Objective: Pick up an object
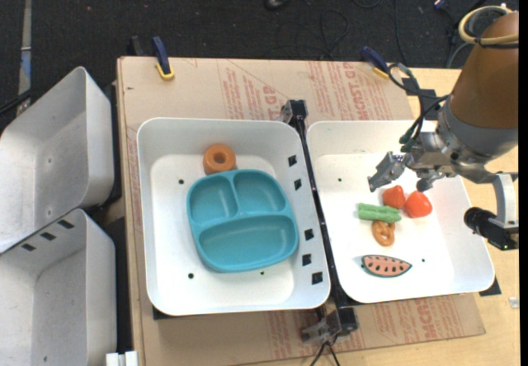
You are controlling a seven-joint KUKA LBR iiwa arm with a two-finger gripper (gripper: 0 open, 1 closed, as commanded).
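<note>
bins 2 (157, 142) | blue tray 1 (243, 224) | doughnut 1 (219, 158) | right-bin toy foods 5 (386, 265)

Faint red mirrored lettering on the cardboard sheet (247, 80) is unreadable.

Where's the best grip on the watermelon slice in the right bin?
Grip the watermelon slice across its short width, rind to cut edge, coming straight down. It lies flat with open bin floor around it, apart from the pretzel, so the fingers should have room on both sides.

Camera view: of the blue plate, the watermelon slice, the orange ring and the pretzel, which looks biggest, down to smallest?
1. Blue plate, by far.
2. Watermelon slice.
3. Orange ring.
4. Pretzel.
Ring and pretzel look close; that order is unsure.
</note>
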